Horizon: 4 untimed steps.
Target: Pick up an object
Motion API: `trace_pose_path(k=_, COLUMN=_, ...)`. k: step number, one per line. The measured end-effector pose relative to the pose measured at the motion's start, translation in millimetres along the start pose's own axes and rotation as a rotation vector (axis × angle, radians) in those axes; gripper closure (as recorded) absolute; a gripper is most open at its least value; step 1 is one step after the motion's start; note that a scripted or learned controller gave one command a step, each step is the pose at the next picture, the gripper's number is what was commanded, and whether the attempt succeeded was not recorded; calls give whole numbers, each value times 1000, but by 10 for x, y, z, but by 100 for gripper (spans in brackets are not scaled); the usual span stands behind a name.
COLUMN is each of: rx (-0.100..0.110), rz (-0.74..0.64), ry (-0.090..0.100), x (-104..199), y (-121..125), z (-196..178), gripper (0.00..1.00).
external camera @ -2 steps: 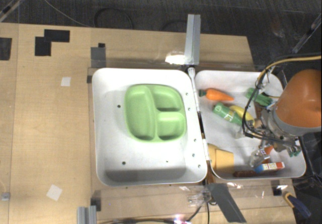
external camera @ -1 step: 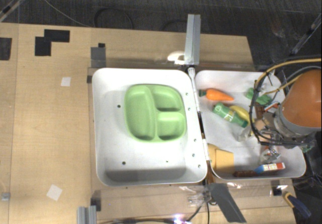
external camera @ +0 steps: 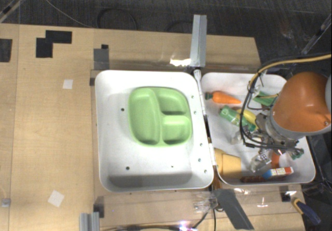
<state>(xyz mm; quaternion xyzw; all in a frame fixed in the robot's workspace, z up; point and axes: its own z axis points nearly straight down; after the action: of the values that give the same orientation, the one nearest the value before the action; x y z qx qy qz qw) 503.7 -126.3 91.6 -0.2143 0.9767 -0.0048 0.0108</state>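
Two shallow white bins sit side by side on the bench, and I'll place everything from the left bin (external camera: 111, 121). It holds one thing: a light green divided plate (external camera: 158, 116) with three compartments, lying flat near its middle. The right bin (external camera: 306, 170), touching the left bin's right wall, holds the clutter: one orange carrot-shaped piece (external camera: 226, 98) near its far left corner, one green bottle-like item (external camera: 229, 115) just in front of that, a yellow piece (external camera: 249, 117) beside it, some green leafy-looking stuff (external camera: 267, 100) farther right, one tan cup-like object (external camera: 228, 163) against the wall nearest the left bin, and one white marker-like tube with red and blue ends (external camera: 280, 172) by the near edge. No writing is legible on any of them.

The gripper (external camera: 270, 156) hangs low over the right bin's near half, under the orange-banded wrist; whether it is apart or together I cannot tell.

The bench is pale wood with black square marks far left of the left bin, and dark carpet lies beyond.
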Motion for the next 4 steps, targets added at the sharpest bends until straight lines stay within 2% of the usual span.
trace_pose_path(k=1, rx=-9, rz=52, ry=7, x=-988, y=-277, z=45, gripper=0)
trace_pose_path(k=2, rx=-6, rz=133, ry=5, x=-455, y=10, z=15, gripper=0)
trace_pose_path(k=3, rx=-8, rz=87, ry=7, x=-1165, y=-532, z=62, gripper=0)
trace_pose_path(k=4, rx=-8, rz=57, ry=9, x=-473, y=-285, z=21, gripper=0)
